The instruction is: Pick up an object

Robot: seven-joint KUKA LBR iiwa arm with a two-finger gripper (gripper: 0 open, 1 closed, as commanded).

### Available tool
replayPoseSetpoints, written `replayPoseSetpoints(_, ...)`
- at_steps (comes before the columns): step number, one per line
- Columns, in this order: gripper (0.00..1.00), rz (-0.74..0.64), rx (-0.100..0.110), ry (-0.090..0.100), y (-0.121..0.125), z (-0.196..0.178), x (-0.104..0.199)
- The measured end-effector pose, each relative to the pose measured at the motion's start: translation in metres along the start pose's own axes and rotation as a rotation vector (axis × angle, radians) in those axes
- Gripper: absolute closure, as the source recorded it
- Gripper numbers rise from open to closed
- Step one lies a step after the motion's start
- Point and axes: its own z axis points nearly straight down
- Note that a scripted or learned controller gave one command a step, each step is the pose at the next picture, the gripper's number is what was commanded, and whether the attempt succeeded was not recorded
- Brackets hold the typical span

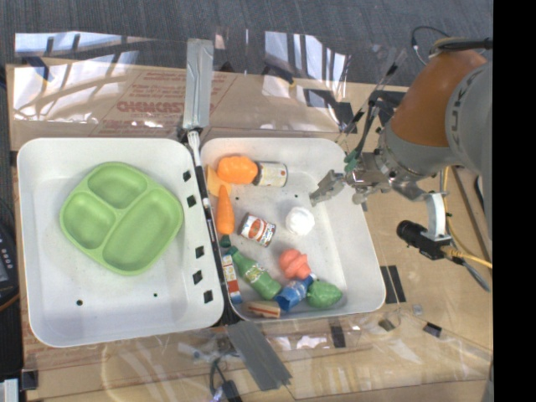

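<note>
The pincer [335, 182] hangs over the right part of the right bin [362, 249], reaching in from the right; whether it is spread or pressed together I cannot tell, and nothing shows in its grip. Just left of and nearer than it lies a white ball [300, 220], the closest object to it, apart from it. The ball is round and plain white, so it has no long axis.

Left of the ball lies a small can [257, 230] with a red and white label, on its side, its long axis running from far left to near right. Further left, a carrot [225, 210] lies along the bin's left wall, long axis running far to near. At the far end sit an orange [237, 170] and, touching it on the right, a small jar [271, 174] on its side. Nearer are a pinkish-orange toy [293, 263], a green bottle [256, 277], a blue object [295, 293] and a green lump [324, 293].

The left bin [42, 224] holds a green divided plate [122, 217].
</note>
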Motion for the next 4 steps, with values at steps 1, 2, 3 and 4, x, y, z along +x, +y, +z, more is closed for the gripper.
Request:
replayPoseSetpoints(1,0.00,-0.105,0.003,0.000,0.011,0.114,0.080)
replayPoseSetpoints(2,0.00,-0.104,-0.003,0.000,-0.048,0.037,0.070)
replayPoseSetpoints(3,0.00,-0.120,-0.002,0.000,-0.062,0.042,0.036)
replayPoseSetpoints(4,0.00,-0.132,-0.018,-0.008,-0.052,0.101,0.043)
